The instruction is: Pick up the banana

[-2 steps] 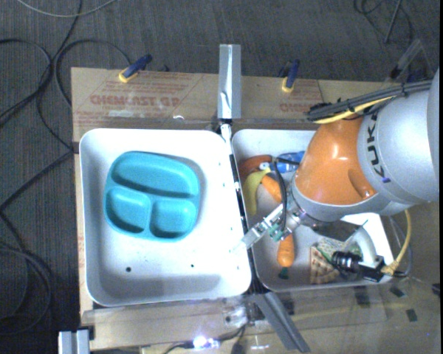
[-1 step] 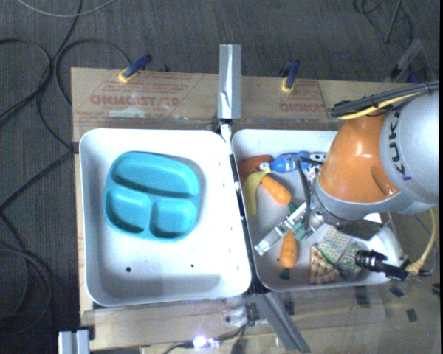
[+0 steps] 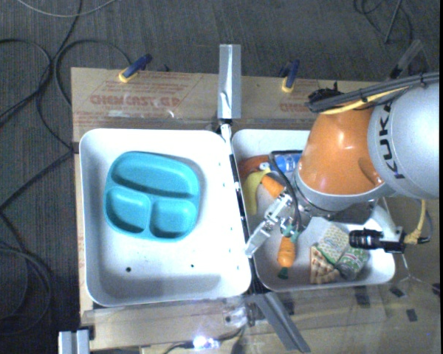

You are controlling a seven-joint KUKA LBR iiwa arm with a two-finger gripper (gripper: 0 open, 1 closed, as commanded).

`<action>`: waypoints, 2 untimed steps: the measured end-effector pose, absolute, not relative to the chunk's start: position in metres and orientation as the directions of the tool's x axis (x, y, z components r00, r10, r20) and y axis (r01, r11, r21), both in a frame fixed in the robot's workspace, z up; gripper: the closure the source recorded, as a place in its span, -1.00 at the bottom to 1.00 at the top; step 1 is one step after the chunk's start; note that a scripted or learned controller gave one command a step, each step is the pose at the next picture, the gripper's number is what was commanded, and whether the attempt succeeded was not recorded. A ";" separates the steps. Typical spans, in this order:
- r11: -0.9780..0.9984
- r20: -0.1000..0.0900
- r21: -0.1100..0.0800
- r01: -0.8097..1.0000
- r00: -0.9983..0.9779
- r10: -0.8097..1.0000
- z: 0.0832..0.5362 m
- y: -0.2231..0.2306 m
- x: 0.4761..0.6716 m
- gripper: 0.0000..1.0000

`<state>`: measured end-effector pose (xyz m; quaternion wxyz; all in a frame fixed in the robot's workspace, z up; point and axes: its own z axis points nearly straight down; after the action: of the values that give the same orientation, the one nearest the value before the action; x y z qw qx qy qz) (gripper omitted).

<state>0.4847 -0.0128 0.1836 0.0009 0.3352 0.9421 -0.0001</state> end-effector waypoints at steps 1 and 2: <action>0.757 -0.001 -0.002 0.653 -0.757 0.653 0.183 -0.076 0.484 -1.00; 0.809 -0.001 -0.001 0.587 -0.809 0.587 0.183 -0.035 0.484 -1.00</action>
<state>0.4845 -0.0352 0.1835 0.0003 0.3087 0.9512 -0.0006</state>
